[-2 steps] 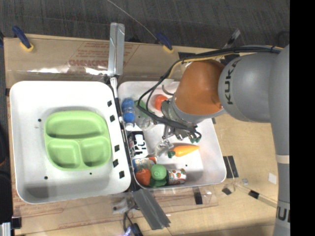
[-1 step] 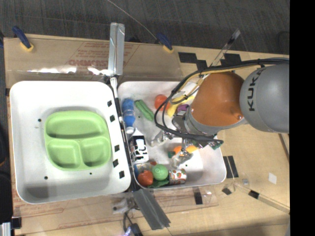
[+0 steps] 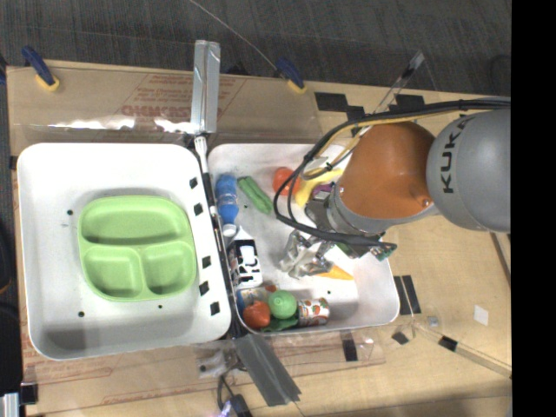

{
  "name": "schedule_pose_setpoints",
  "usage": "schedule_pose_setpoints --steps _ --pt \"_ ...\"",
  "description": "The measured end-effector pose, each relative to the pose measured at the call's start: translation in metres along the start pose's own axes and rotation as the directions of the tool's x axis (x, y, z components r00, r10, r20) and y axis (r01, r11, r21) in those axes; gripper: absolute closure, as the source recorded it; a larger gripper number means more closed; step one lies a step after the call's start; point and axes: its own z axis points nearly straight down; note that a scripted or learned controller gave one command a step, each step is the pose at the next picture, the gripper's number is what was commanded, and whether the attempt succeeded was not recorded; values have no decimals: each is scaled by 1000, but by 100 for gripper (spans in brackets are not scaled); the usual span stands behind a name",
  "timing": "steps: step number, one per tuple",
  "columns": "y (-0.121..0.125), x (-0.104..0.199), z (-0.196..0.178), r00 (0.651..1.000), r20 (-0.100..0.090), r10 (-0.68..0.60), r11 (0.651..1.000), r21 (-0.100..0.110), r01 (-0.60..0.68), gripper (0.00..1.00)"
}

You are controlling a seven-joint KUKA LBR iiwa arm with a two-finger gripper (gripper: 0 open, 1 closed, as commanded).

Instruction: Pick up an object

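Camera view, your gripper (image 3: 304, 259) low in the right bin (image 3: 382, 307), fingers' state I cannot tell, yellow piece (image 3: 337, 273) at its 3 o'clock, green tray (image 3: 137, 246) in the left bin (image 3: 43, 233).

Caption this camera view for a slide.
Grey KUKA arm's gripper lowered into the right white bin of small objects; green divided tray in the left.

We're in a robotics lab: a grey KUKA arm (image 3: 469, 176) with loose black cables reaches over two shallow white plastic bins (image 3: 43, 233) on a cardboard-covered bench (image 3: 261, 89), blue clamps (image 3: 39, 68) pinning its far edge.
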Motion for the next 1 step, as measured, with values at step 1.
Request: schedule_pose_setpoints --steps 1 --pt "0 0 0 1000 0 0 1000 0 0 0"
